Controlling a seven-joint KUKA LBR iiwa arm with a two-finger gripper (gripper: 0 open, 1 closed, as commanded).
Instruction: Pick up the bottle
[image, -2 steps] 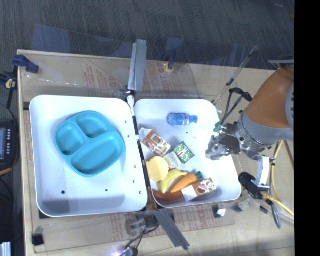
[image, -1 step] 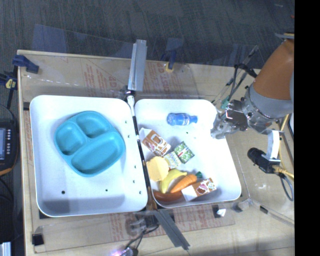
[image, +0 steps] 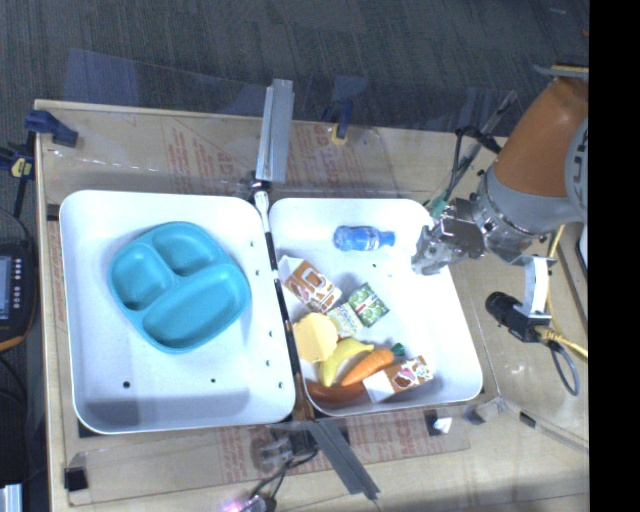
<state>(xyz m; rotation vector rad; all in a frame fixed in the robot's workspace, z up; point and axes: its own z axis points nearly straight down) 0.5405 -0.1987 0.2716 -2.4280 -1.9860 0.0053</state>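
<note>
We see food packs (image: 345, 335) heaped low in the right bin (image: 462, 340); 1 blue bottle (image: 362, 238) lies clear; gripper (image: 430, 255) nearby, grip unclear.

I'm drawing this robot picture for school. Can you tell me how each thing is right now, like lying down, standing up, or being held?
bottle: lying on its side in the right bin, not held.
claw: over the right bin's edge, to the right of the bottle.
blue divided plate: flat in the left bin, nothing on it.
carrot: lying in the pile of toy food.
green carton: lying tilted.
</note>
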